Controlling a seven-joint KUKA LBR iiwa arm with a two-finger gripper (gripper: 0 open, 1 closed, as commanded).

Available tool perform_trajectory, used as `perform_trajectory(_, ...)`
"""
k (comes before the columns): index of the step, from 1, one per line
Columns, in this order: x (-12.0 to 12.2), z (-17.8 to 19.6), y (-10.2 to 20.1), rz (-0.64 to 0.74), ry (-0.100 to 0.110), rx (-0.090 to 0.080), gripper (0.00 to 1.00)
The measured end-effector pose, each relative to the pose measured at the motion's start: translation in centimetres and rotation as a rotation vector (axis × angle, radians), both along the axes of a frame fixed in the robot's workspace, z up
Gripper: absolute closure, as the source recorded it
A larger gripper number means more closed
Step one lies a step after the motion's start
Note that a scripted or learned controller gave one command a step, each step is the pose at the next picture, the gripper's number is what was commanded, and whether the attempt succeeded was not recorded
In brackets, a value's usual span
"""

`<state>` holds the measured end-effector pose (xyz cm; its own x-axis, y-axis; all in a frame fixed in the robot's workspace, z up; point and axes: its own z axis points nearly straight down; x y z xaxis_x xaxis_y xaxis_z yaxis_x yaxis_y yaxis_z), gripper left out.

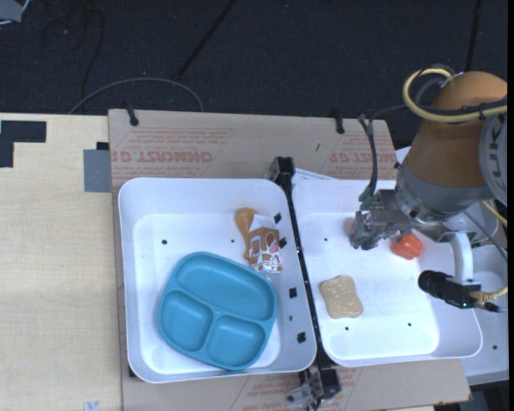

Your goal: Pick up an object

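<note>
My gripper (366, 233) hangs low over the back of the right bin (385, 341), near its far wall. A small orange-red object (407, 247) lies just to the gripper's right, partly hidden under the wrist; nothing shows it held. A tan, bread-like piece (341, 297) lies on the bin floor in front of the gripper and to its left, well apart from it.
The left bin (141, 229) holds a blue divided plate (216, 309), a brown item (245, 220) and a small printed packet (265, 250) near the divider. A black clamp strip (293, 255) runs between the bins. Cardboard lies under both.
</note>
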<state>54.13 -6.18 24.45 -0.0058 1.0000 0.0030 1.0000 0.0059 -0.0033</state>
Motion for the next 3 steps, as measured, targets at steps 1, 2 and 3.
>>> perform_trajectory(1, -0.2, 0.3, 6.1, 0.000, 0.001, 0.000, 1.00)
perform_trajectory(2, 0.0, 0.4, 10.9, -0.001, 0.000, -0.001, 1.00)
perform_trajectory(3, -0.5, -1.5, 16.3, -0.001, 0.004, -0.002, 1.00)
